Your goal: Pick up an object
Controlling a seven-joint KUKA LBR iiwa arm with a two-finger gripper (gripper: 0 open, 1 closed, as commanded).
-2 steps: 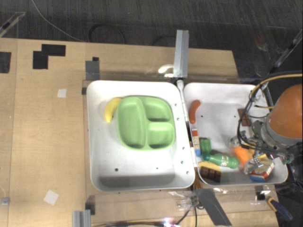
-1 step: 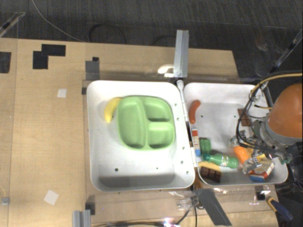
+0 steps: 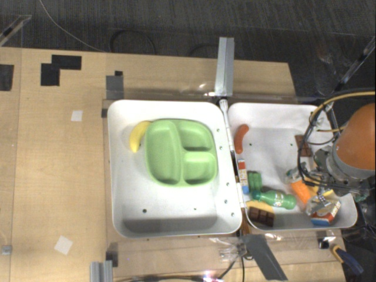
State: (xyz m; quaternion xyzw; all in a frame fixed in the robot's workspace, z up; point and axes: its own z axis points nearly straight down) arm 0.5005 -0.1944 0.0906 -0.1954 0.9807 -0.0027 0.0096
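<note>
1. Grey arm with orange band (image 3: 359,137) enters from the right, over the right shallow white bin (image 3: 270,122).
2. Gripper (image 3: 314,188) is low in that bin's right part, amid cables; can't tell its state.
3. Orange carrot-shaped toy (image 3: 301,192) lies just beside the gripper.
4. Green plastic bottle (image 3: 274,200) lies flat near the bin's front, a dark brown block (image 3: 261,217) just in front of it.
5. Red sausage-shaped toy (image 3: 241,137) sits near the divider.
6. Left white bin (image 3: 170,222): green divided plastic tray (image 3: 179,151), yellow banana (image 3: 137,136) touching its left edge.
</note>
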